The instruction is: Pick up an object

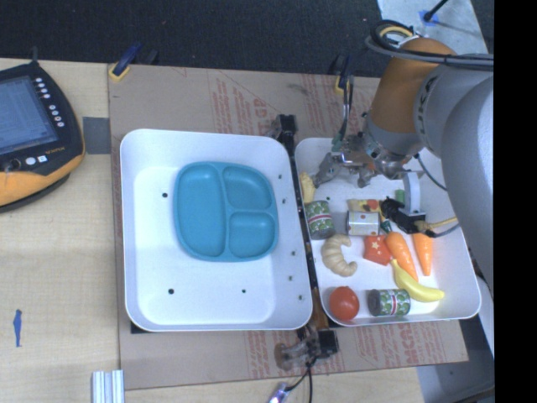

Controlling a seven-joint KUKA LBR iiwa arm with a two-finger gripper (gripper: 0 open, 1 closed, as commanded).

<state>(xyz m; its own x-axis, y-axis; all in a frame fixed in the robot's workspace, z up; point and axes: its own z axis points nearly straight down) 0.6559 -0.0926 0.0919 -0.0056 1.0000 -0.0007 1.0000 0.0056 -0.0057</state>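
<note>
The right bin (457, 263) holds several small toy foods. Among them are a croissant (340, 255), an upright can (319, 218), a tomato (342, 303), a can lying on its side (388, 302), a banana (418, 285), two carrots (402, 253) and a small silver box (362, 222). My gripper (345, 173) hangs over the far end of this bin, above bare white floor. It is open, its fingers (324, 173) are spread apart, and nothing is between them. The silver box lies just in front of it.
The left bin (147, 250) carries a blue divided plate (226, 210). A teach pendant (29, 137) rests on the bench at far left. The grey arm with its orange band (403, 82) covers the right bin's far right corner. A black clip (287, 126) sits between the bins' far edges.
</note>
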